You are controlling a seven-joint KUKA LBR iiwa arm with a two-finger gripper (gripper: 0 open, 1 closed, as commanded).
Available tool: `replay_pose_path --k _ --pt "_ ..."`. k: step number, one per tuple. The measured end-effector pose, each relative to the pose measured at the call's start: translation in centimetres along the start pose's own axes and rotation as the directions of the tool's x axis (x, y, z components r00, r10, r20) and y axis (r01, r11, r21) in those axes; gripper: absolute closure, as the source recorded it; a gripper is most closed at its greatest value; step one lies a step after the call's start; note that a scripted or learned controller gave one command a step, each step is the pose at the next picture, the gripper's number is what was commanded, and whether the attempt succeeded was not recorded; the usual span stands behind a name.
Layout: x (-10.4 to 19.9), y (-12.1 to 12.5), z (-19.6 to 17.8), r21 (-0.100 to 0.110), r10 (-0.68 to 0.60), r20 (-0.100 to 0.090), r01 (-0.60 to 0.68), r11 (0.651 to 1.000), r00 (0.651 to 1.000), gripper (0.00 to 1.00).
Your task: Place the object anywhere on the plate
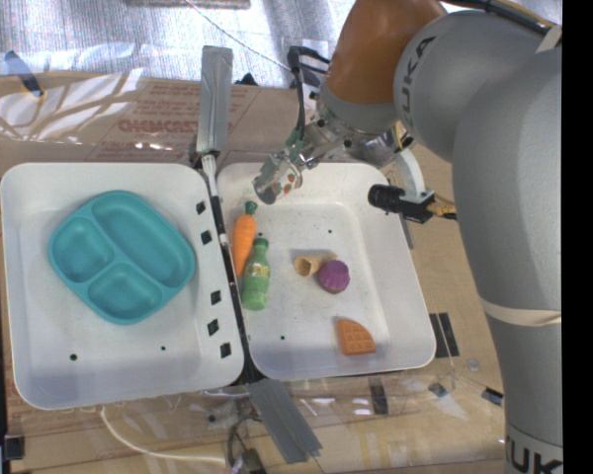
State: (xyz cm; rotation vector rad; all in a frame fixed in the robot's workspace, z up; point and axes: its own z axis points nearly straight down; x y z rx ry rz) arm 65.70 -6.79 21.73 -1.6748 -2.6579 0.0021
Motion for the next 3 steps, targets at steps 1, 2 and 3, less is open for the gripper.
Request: replay_pose_path --k 1,2,3 --pt "6.3 -4.7 1.9 0.003 -0.123 -0.003 0.123 0.992 0.992 1.00" --pt "14.4 -1.1 2.7 0.003 -0.372 -0.004 0.372 0.928 0.928 1.00" --pt "17.9 -0.9 2.7 0.001 -0.731 -0.004 0.731 0.682 0.682 1.00"
